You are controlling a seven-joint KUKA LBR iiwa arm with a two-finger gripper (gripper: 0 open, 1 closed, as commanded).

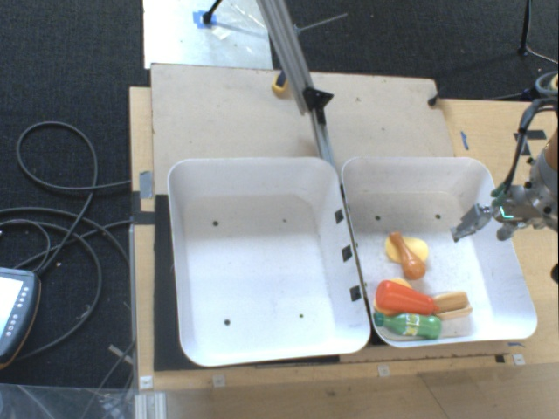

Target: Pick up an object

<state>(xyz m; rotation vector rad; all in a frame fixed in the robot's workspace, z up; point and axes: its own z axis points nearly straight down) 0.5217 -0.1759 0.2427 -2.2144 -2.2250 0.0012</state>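
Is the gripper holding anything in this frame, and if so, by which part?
Nothing is held. The gripper hangs over the right bin, apart from the toys: orange carrot, green bottle and drumstick.

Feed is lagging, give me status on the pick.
Gripper above right bin's right side, holding nothing. Toys clustered at bin's front: orange carrot, green bottle. Nothing in the way.

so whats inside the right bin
The right bin holds an orange drumstick-shaped toy on a yellow piece, a red-orange carrot, a hot dog and a green bottle. The yellow piece is partly covered.
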